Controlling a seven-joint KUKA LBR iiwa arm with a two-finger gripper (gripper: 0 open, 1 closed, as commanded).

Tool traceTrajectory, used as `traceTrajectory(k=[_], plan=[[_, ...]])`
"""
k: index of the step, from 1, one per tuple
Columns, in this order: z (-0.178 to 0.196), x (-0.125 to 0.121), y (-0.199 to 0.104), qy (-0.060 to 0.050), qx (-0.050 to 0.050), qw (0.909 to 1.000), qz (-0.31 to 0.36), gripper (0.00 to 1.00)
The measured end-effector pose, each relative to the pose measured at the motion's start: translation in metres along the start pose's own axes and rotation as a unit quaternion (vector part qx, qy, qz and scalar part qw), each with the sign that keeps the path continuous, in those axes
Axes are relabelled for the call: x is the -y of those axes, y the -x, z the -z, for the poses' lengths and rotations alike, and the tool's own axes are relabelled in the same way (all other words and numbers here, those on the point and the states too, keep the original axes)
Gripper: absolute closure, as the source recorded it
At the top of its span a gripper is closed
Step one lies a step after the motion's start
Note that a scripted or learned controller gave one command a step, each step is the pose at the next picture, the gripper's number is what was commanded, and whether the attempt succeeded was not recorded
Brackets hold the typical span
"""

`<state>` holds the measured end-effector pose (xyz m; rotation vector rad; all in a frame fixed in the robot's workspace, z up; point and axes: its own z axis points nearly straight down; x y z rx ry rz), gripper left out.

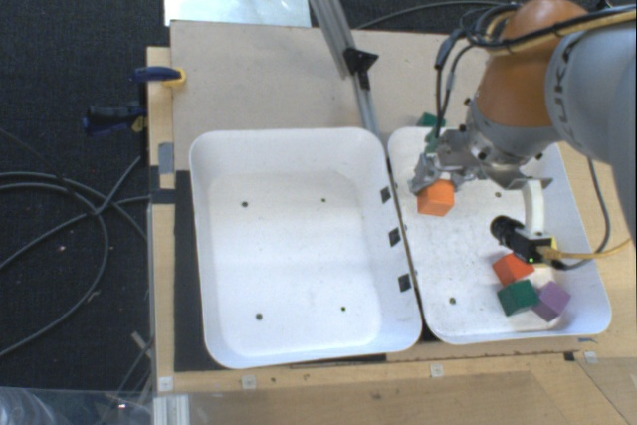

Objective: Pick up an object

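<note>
Left bin (289, 244): smooth white plastic, shallow, rounded corners, dark specks on the floor. Right bin (453, 259): same make, its upper edge hidden behind the arm (557, 75). The gripper (435, 182), at 11 o'clock in the right bin, is clamped on an orange block (436, 198), which protrudes beneath the fingers. At 5 o'clock lie a red block (512, 268), a green cube (518, 298) and a purple block (550, 300), touching one another.

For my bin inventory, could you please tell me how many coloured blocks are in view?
4. An orange block sits at the gripper in the right bin; a red block, green block and purple block cluster near its front corner. The arm may hide more.
</note>
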<state>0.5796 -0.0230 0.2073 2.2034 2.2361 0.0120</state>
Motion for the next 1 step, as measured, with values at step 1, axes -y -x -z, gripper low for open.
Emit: traceTrajectory(k=[1], plan=[[-0.0180, 0.0157, -0.0588, -0.004, 0.000, 1.0000, -0.002, 1.00]])
